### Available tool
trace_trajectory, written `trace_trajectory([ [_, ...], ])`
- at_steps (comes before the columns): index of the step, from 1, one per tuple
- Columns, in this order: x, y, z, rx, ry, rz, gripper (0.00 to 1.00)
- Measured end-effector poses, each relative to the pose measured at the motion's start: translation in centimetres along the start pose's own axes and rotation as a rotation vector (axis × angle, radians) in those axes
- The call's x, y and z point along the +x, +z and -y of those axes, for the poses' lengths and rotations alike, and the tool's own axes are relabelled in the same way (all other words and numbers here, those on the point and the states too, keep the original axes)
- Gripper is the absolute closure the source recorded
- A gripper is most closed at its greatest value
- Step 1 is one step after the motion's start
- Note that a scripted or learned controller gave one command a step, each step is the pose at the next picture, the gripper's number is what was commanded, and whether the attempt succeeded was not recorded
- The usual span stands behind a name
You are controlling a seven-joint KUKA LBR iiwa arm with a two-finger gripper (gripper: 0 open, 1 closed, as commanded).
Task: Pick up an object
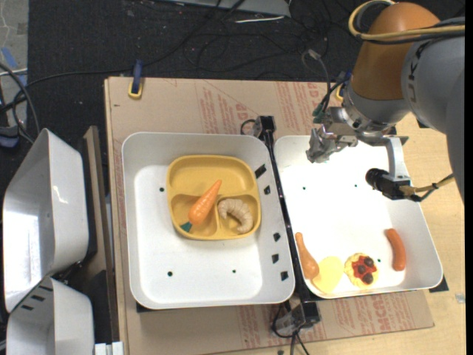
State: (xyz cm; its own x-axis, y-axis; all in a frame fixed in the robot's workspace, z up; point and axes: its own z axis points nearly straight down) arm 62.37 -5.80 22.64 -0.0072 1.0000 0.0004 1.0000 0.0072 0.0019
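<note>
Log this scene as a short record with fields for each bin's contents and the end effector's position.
left bin: yellow divided plate holding a carrot and a shrimp
right bin: drumstick, yellow disc, small pizza, sausage
end effector: above the right bin's far left corner, apart from the food

Both bins are white — the left bin [148,272] and the right bin [347,198] — with small dark dots on their floors. The divided plate [181,172] is yellow. On it lie an orange carrot [205,202] with a green end and a pale beige shrimp [237,214]. In the right bin the sausage [397,248] is red-orange, the drumstick [306,256] orange, the round slice [329,273] pale yellow, and the pizza [361,269] yellow with red and dark spots. The worktop [214,102] is light brown with faded red print. The arm [436,72] is grey with an orange band — the gripper [322,143] is grey metal.
</note>
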Motion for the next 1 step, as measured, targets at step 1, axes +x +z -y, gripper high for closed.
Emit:
trace_trajectory([
  [1,5.57,-0.79,-1.39,-0.001,0.001,0.0,1.0],
])
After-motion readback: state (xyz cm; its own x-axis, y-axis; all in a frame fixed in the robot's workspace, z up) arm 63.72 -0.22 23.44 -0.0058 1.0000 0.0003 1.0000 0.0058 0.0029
